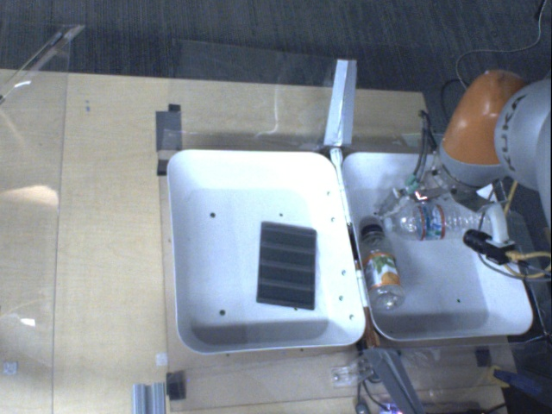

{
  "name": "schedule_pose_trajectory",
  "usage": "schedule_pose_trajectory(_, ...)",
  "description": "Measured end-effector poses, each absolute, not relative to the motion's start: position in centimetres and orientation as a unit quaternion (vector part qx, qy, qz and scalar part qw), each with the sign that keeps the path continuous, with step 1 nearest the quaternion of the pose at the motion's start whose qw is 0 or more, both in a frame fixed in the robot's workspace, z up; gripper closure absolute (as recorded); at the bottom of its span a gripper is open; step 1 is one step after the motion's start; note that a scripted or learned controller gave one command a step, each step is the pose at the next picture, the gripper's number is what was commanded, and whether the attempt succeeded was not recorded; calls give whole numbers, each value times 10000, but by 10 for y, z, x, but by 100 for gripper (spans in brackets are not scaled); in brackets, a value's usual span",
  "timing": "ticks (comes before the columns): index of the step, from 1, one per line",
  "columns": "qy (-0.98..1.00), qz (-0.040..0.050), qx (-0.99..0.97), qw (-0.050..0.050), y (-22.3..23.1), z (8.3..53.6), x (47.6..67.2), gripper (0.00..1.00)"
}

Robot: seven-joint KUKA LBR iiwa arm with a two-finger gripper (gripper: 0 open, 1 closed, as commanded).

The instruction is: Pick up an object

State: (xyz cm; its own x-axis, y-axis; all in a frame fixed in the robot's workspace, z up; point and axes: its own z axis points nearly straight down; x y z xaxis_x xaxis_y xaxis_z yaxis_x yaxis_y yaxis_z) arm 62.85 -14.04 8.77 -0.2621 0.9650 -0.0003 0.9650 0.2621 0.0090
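Camera view: pale wood bench, dark floor behind. Left bin: black ridged pad. Right bin: orange-label bottle by left wall, blue-label bottle just beside gripper. Label words too small to read. Gripper apart or together: cannot tell.

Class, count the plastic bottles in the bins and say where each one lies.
2, both in the right bin. One plastic bottle with an orange label lies along its left wall. A clear plastic bottle lies near the bin's middle, under the arm, which may hide more.
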Motion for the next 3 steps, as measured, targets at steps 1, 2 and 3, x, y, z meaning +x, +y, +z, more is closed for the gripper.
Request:
schedule_pose_trajectory(1, 7970, 33, 6039, 45, -136, 89, 581, 0)
schedule_pose_trajectory(2, 7971, 33, 6039, 47, -136, 89, 581, 0)
schedule_pose_trajectory(3, 7975, 62, 6032, 84, -135, 102, 585, 100)
